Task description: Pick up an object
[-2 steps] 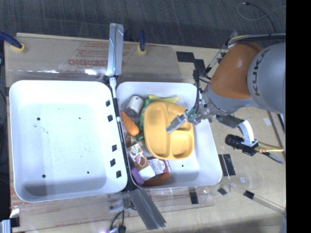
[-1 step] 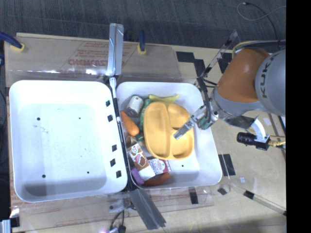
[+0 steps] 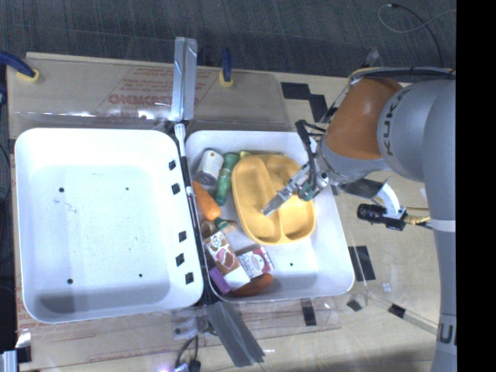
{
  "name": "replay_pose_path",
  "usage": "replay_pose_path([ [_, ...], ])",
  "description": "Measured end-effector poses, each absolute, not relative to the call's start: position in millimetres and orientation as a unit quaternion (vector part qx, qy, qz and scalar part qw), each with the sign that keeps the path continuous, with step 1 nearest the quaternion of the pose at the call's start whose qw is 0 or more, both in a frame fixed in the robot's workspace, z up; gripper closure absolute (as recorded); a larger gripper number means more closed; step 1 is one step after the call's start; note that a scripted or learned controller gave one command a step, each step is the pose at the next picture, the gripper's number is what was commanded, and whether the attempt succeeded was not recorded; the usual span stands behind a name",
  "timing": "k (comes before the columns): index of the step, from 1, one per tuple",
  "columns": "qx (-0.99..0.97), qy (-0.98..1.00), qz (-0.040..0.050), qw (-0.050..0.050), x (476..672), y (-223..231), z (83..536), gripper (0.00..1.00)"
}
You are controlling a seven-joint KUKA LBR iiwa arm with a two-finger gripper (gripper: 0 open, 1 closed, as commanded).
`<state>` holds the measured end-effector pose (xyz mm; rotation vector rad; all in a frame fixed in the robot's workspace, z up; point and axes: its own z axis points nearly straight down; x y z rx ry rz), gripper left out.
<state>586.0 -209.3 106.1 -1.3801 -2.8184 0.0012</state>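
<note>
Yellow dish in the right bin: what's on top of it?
The gripper reaches over the yellow dish, fingers down at its middle. Whatever lies beneath the dish is covered.

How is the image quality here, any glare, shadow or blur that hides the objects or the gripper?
Camera view: lighting is even and soft; the left bin shows a faint shadow along its near wall; the objects in the right bin are slightly soft, labels unreadable; the gripper over the yellow dish is thin and blurred, its state unclear.
</note>
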Motion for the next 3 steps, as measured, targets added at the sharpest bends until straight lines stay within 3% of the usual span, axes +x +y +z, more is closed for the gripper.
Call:
replay_pose_path([
  [1, -0.437, -0.9, -0.0036, 0.008, 587.1, -203, 113, 1.0],
  [2, -0.434, -0.901, -0.0038, 0.012, 587.0, -200, 118, 1.0],
  [3, -0.425, -0.905, -0.006, -0.005, 540.0, -202, 113, 1.0],
])
